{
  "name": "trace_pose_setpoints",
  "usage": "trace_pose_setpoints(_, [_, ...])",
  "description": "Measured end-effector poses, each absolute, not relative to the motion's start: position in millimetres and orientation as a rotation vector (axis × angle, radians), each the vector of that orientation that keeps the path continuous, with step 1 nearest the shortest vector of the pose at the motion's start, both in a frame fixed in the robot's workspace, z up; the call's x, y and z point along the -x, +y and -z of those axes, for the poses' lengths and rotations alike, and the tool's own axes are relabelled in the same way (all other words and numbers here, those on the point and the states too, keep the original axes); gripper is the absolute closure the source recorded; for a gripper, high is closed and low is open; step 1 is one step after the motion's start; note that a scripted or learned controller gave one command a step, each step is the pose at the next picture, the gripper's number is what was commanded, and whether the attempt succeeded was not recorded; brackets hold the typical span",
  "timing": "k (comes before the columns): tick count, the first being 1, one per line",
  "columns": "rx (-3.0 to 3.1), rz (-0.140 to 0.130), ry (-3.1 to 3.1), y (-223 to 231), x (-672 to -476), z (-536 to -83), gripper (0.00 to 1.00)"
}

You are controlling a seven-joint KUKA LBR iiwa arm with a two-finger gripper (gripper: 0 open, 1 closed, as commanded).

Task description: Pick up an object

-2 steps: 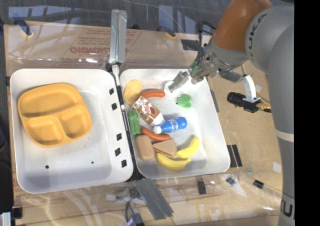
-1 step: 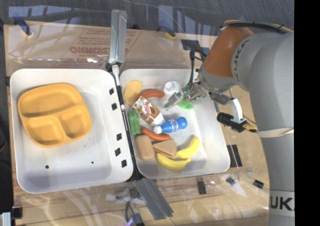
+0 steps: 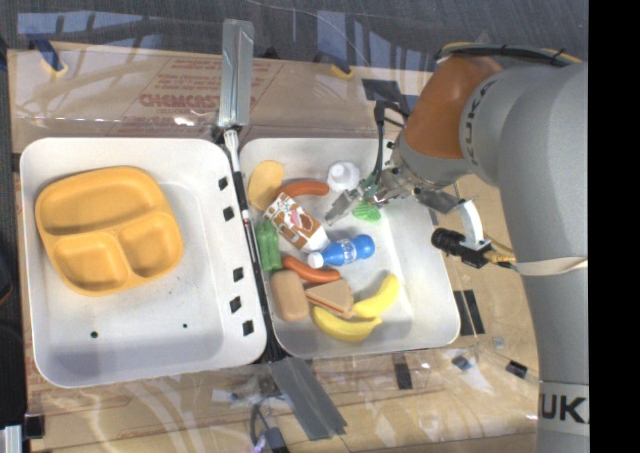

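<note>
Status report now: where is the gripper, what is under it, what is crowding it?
Gripper low in right bin, over green item. Nothing seen held. Blue-capped bottle and white bottle crowd close.

I see the bench (image 3: 150, 91) covered in a clear, glossy sheet with red print near the far edge, and strips of dark tape stuck on it near the front. Two shallow white bins sit directly on it, touching side by side: the left bin (image 3: 130, 341) and the right bin (image 3: 425, 316). A grey metal bar (image 3: 236, 76) lies beyond their seam.

Tray (image 3: 105, 226) in left bin (image 3: 130, 346), apparently flat.
</note>
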State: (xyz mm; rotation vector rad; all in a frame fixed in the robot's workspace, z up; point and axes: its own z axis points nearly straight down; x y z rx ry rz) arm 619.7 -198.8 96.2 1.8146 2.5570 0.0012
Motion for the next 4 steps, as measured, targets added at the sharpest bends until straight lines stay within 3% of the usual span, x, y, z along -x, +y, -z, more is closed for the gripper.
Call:
trace_pose_setpoints(1, [-1.808,-0.001,2.558,-199.1,-621.2,-108.0,1.00])
trace_pose_setpoints(2, [-2.248,0.020,2.214,-177.0,-646.8,-109.3,1.00])
trace_pose_setpoints(3, [-2.225,0.009,2.227,-191.7,-655.4,-143.1,1.00])
trace_pose_setpoints(4, [-2.331,0.002,2.109,-177.5,-615.4,-176.0,1.00])
